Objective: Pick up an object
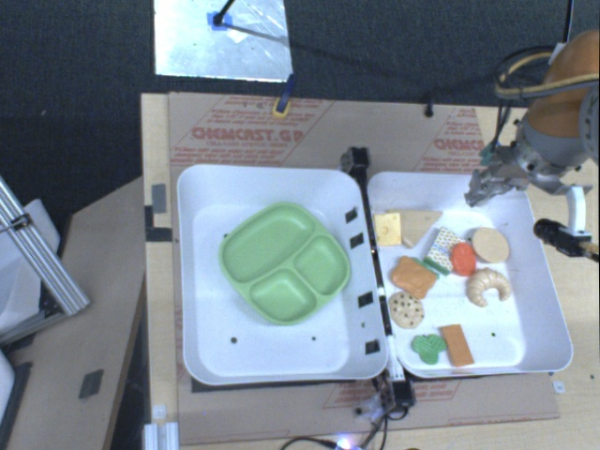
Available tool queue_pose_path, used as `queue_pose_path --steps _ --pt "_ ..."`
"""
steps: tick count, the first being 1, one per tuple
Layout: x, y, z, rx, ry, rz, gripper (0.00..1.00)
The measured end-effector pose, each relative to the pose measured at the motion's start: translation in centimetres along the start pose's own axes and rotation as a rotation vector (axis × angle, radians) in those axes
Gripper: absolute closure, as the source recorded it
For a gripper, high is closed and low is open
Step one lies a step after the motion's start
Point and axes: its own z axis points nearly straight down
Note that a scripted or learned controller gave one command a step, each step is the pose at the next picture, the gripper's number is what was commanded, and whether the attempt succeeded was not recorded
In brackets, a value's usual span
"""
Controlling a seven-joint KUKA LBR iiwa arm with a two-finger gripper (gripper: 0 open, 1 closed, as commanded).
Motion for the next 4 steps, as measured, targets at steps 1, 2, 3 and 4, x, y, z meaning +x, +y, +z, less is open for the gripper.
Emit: queue_pose_path --steps 1,2,3,4 --pt "0.0 0.2 -5.5 0.0 0.0 0.0 1.0" --pt "4.3 -1.5 -6.1 0.006 0.003 -0.003 1.0" --pt "9.7 -2.8 -5.1 0.009 0.004 -0.003 1.0" --pt "15.4 -4.1 -4.3 0.01 0.005 -0.004 1.0"
